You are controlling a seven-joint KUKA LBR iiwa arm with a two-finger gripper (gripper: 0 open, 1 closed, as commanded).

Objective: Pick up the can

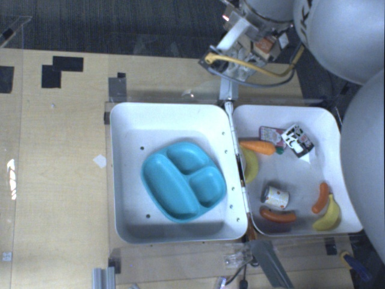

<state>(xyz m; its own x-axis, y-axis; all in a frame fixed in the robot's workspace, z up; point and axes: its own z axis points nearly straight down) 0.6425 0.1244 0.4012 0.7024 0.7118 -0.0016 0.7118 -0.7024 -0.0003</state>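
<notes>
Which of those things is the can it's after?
Look in the right white bin, toward its near end. The can lies on its side just above a reddish sausage; it is the sole pale cylinder among food shapes.

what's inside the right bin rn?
In the right bin: the can on its side, a carrot, two sausages, a banana, a yellow-green fruit, and two small packets. The arm covers its right edge.

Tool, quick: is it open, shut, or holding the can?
Tool: above the bins' far edge; open or shut cannot be told. Can lies in the right bin, not held.
</notes>
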